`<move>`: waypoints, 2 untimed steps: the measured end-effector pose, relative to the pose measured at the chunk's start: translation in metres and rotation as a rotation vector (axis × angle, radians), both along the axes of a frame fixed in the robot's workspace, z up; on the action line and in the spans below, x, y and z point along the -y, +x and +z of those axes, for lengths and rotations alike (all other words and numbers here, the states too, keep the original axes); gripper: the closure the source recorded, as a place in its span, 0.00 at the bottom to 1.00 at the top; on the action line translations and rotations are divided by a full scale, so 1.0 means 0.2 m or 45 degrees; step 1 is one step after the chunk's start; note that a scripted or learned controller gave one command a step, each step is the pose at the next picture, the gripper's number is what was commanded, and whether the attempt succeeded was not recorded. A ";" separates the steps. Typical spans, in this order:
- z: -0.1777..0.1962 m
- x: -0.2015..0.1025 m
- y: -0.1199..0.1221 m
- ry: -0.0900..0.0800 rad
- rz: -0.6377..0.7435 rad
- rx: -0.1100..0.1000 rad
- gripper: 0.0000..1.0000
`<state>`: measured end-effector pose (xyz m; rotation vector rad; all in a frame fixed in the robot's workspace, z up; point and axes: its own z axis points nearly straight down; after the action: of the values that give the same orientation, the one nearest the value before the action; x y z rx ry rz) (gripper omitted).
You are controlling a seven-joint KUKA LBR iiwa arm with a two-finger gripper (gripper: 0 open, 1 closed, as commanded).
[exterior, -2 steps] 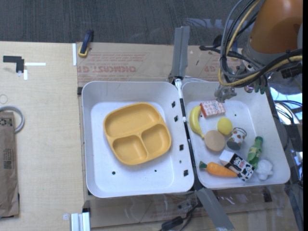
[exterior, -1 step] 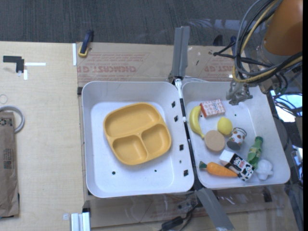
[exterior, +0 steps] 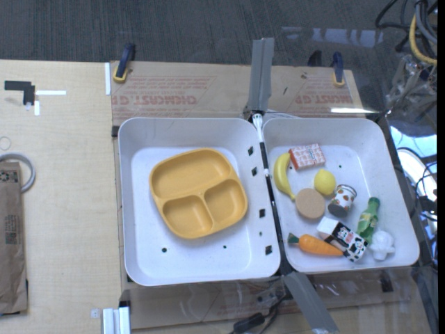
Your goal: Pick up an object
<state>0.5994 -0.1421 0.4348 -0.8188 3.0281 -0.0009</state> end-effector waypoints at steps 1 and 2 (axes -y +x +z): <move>0.03 -0.15 0.14 0.000 0.129 0.000 1.00; -0.51 -0.04 0.21 -0.001 0.613 -0.001 1.00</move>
<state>0.6405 -0.1332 0.3328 -1.5171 2.7467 0.0007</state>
